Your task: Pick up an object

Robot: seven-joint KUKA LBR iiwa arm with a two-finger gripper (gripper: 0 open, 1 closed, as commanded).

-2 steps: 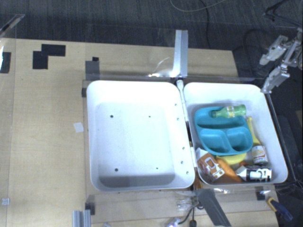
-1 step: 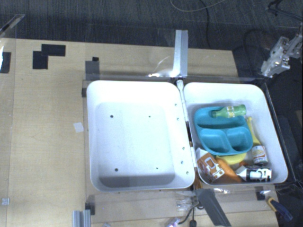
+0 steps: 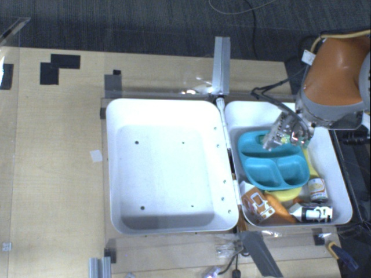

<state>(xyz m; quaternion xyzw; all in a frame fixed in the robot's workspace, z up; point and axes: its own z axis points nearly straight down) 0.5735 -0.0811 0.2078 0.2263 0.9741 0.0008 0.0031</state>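
Camera view: the gripper (image 3: 283, 135) is low over the right bin (image 3: 343, 181), approx. at the blue tray (image 3: 274, 168)'s far rim, so the reach-in step looks underway. Can't tell its finger state (glare, blur). Next: settle on the tray just below it. Packets beyond are partly hidden.

Two bins sit side by side on the bench (image 3: 52, 172); a divided tray (image 3: 277, 169) lies in the right bin (image 3: 339, 172), small packages (image 3: 261, 204) before it.

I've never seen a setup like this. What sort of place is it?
Probably a robotics lab test bench: two white bins fixed side by side, a robot arm reaching in, and assorted items like a blue tray.
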